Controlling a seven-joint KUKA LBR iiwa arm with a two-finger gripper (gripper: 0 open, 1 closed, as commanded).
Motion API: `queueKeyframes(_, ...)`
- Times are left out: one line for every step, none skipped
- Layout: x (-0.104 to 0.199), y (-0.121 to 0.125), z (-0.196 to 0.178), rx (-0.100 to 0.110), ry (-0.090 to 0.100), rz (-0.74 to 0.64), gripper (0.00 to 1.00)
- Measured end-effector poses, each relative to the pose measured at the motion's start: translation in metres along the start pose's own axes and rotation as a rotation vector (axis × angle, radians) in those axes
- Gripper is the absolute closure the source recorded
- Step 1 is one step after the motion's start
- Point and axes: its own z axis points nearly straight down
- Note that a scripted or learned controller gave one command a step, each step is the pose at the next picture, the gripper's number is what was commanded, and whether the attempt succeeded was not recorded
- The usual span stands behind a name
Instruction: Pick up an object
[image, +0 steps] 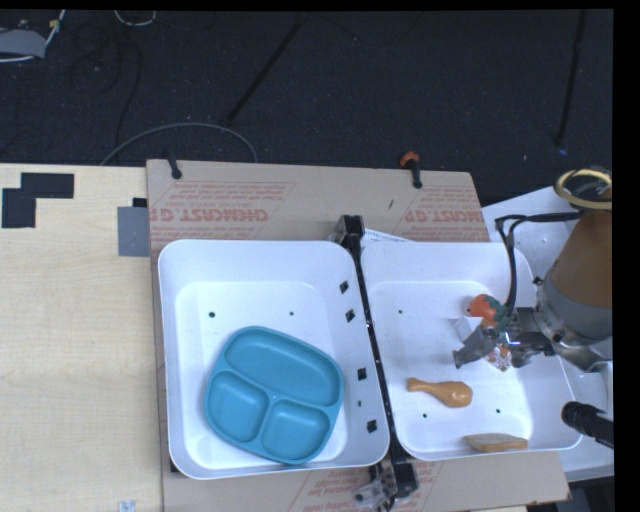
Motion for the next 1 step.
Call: queueKeyframes(-0.0034,0.0002,0.0636,0.0,0.001,0.0,0.0)
